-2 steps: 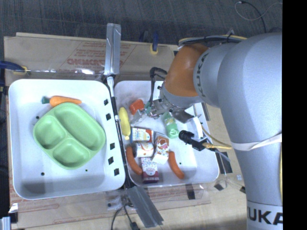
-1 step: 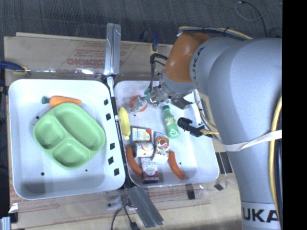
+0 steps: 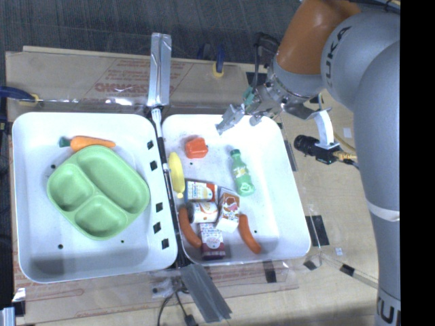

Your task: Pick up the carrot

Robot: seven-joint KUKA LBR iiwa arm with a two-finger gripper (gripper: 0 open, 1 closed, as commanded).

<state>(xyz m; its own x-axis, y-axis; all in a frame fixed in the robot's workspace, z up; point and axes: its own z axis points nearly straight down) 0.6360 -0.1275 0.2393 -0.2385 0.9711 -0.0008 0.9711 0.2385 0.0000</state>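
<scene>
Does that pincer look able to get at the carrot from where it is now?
Probably yes. The carrot lies uncovered in the left bin, just beside the green tray; the pincer hangs over the right bin, nothing between.

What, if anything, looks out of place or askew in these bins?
Nothing is spilled or broken. The carrot lies in the left bin, wedged between the green divided plate and the back wall, while the gripper hangs over the right bin, away from it.
</scene>
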